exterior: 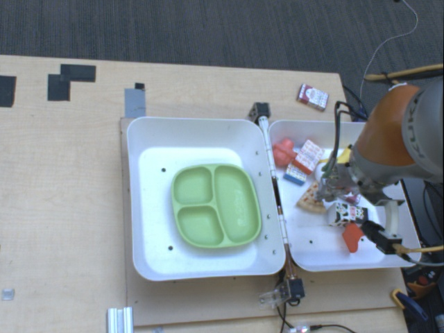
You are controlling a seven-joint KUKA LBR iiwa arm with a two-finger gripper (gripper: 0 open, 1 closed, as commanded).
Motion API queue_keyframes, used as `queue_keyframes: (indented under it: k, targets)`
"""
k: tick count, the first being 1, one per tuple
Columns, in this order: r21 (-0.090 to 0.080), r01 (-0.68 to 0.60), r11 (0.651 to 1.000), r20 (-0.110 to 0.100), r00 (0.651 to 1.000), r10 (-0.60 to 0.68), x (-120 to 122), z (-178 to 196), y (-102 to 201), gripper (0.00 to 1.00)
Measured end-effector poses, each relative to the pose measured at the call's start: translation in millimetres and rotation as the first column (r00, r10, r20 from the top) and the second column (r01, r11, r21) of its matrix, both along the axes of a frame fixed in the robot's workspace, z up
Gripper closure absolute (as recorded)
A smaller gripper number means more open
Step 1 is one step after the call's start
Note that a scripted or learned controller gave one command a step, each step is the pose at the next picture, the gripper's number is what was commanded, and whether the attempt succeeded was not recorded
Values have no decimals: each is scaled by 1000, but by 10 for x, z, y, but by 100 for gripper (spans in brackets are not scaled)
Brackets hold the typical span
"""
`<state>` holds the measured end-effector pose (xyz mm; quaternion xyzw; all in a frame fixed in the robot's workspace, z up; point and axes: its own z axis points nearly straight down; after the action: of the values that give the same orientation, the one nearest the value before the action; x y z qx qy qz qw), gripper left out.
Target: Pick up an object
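A slanted view from above shows a pale wooden bench [62, 207] bearing two shallow white bins side by side. The left bin [149, 207] carries a single thing: a light green divided plate [216, 205] with three compartments, lying flat near the bin's middle.

The right bin [305, 252] holds a scatter of small toy objects, the likely candidates for picking. A pink piece [282, 151] sits near the bin's upper left corner, with a red-and-white box [308, 154] and a smaller blue-edged box [294, 175] just beside it. A tan wedge shaped like a pizza slice [310, 200] lies toward the bin's middle. A red piece [352, 236] rests near the lower right corner, close to a black-and-white item [338, 216].

The grey arm with its orange band [385, 134] reaches over the right bin from its right edge, its wrist low among the objects, apparently to take one. The gripper [331, 186] hangs just above the wedge and the black-and-white item; cables and the wrist hide its tip, so what it is doing there cannot be made out.

Outside the bins, a small red-and-white box [313, 97] lies on the bench beyond the right bin's far edge.
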<state>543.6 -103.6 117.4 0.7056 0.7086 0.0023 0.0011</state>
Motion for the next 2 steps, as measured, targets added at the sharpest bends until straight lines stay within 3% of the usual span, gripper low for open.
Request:
queue_keyframes:
  k: [1, 2]
  targets:
    - [0, 0, 1000, 0, 1000, 0, -1, -1, 0, 0]
    - [-4, 4, 1000, 4, 1000, -4, -251, -306, 181, 0]
